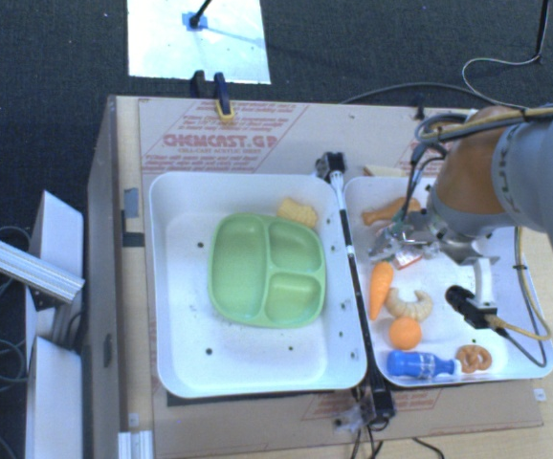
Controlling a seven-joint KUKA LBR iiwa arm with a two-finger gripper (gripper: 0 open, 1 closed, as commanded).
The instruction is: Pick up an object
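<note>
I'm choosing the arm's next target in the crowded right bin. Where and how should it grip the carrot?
Probably at the carrot's thicker upper half, coming straight down with the fingers closing across its width. It lies flat and lengthwise along the bin's left wall, so the wall side is tight; the curled shrimp-like piece crowds its lower half.

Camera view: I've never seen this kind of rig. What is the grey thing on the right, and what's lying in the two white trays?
One camera looks down at a slant on a bench. The grey arm with an orange band is a robot reaching in from the right; its gripper hangs over the right bin. I can't tell how its jaws stand or whether anything is held. That bin holds toy food: a carrot, an orange ball, a blue bottle, a pretzel, a pale curled piece. The left bin holds a green divided plate and a yellow piece.
</note>
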